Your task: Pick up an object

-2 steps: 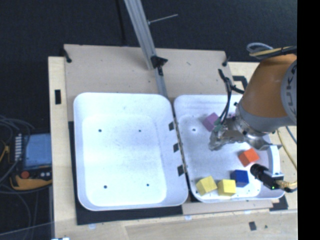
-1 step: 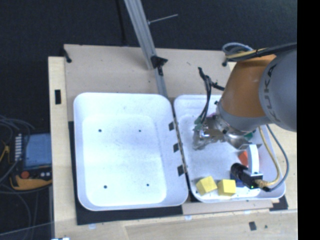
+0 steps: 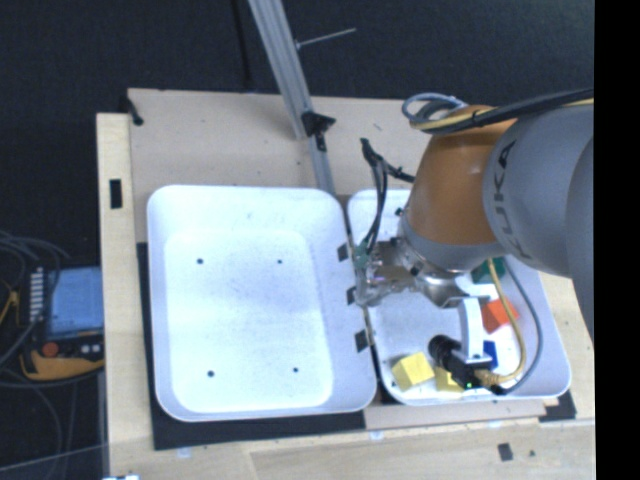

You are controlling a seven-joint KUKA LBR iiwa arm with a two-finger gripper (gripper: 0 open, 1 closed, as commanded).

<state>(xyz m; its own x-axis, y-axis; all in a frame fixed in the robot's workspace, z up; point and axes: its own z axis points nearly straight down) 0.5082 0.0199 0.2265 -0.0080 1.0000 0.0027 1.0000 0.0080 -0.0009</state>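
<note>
i read the claw point(image 3: 383, 280) low at the inner wall of the view's right-hand bin point(image 3: 415, 320), its state i cannot tell, with a yellow block point(image 3: 412, 371) near that bin's front edge.

Arm point(image 3: 520, 188) covers the far half of the right bin point(image 3: 553, 373). Orange piece point(image 3: 494, 316) and green piece point(image 3: 495, 269) peek out beside the wrist as slivers; I cannot identify either. Worktop point(image 3: 300, 453) runs off the bottom edge.
</note>
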